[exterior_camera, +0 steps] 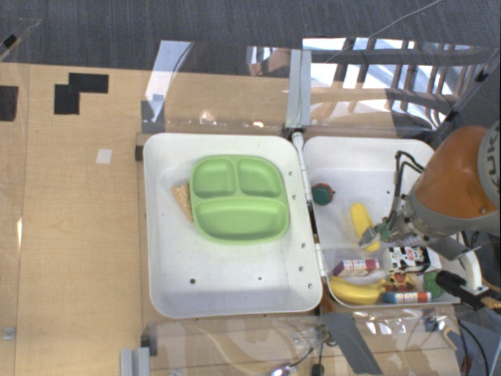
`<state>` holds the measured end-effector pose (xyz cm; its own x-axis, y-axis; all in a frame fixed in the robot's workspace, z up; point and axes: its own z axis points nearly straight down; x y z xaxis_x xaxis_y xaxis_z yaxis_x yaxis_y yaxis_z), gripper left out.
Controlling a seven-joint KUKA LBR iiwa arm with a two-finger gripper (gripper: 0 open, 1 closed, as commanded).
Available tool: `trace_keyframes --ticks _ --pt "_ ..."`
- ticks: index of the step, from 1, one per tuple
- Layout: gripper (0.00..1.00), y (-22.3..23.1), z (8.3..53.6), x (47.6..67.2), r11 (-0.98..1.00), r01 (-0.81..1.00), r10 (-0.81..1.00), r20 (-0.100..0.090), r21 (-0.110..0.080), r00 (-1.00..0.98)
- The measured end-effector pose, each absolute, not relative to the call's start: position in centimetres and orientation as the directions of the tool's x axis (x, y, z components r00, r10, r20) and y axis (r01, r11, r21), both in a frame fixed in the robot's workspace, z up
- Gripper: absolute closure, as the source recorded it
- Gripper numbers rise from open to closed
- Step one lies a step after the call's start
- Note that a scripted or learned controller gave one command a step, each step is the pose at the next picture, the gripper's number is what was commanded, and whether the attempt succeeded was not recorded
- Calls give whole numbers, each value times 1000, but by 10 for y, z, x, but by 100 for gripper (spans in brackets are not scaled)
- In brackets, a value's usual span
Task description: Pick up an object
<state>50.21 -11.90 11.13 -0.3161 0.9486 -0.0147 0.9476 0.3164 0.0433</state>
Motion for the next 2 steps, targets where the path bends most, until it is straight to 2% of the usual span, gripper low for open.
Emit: trace_keyframes --ticks 1,2 --pt "100 -69 186 532 347 938 938 -2 6 -347" --pt "100 -22 220 542 124 992 992 0 4 -124"
